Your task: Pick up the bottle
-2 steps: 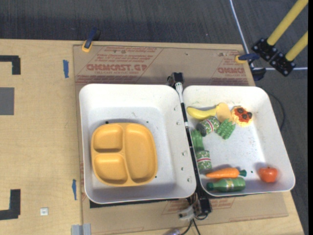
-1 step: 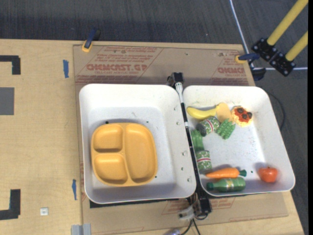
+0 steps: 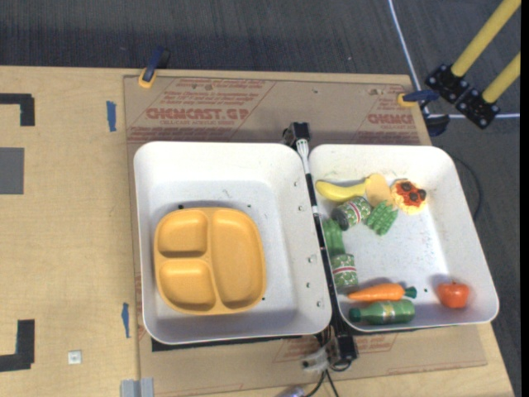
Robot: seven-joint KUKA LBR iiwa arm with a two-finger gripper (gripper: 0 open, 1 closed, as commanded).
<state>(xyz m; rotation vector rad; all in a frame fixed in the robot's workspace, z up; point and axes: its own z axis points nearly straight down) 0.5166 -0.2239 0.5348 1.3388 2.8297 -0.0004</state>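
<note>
Counting bins: two, left bin (image 3: 215,168) and right bin (image 3: 430,238).
Bottles: two green, in the right bin; front bottle (image 3: 382,311) lies just below one carrot (image 3: 380,292), side bottle (image 3: 335,251) along the left wall.
Plates: one yellow plate (image 3: 210,259), in the left bin.
Pincer state: cannot tell.

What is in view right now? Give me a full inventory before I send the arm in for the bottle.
bins: 2, white, side by side on the bench
tray: 1, orange, three compartments, in the left bin
bottles: 2, green; one along the right bin's left wall, one lying at its near edge
carrot: 1, orange, just above the near bottle
banana: 1, yellow, right bin, far left
can: 1, green and white, below the banana
tomato: 1, red-orange, near right corner
other small toy foods: a few, yellow, green, orange, far side; kinds unclear
</note>
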